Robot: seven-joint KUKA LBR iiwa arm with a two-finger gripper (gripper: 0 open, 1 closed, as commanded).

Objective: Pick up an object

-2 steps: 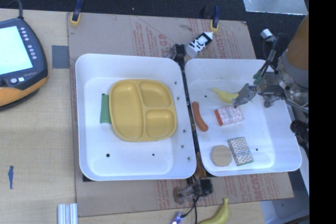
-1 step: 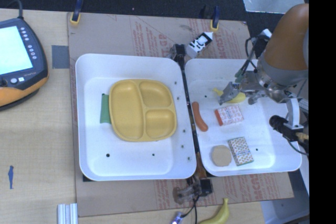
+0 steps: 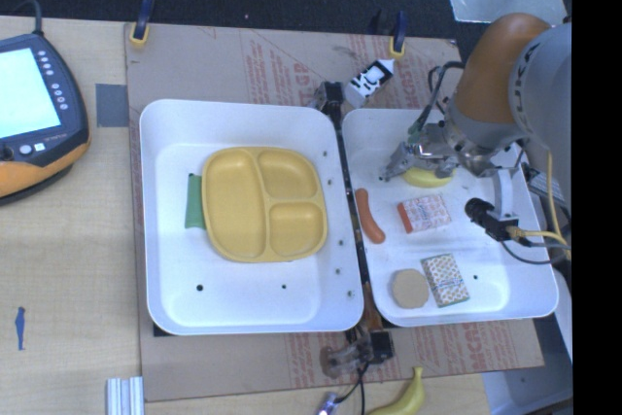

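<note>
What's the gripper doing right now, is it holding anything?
Gripper: low in the right white bin, over the pale yellow rounded object; a hold cannot be told.

A tray point(image 3: 262, 204) lies in the left bin point(image 3: 165, 209). In the right bin point(image 3: 525, 292), a sausage point(image 3: 369, 216) lies left of two packets point(image 3: 424, 213) and a disc point(image 3: 409, 288).

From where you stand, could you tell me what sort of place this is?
Likely a robotics lab test bench: two white bins clamped on a cardboard-covered table, a teach pendant at the left, and toy food such as a hot dog laid out for grasping.
</note>
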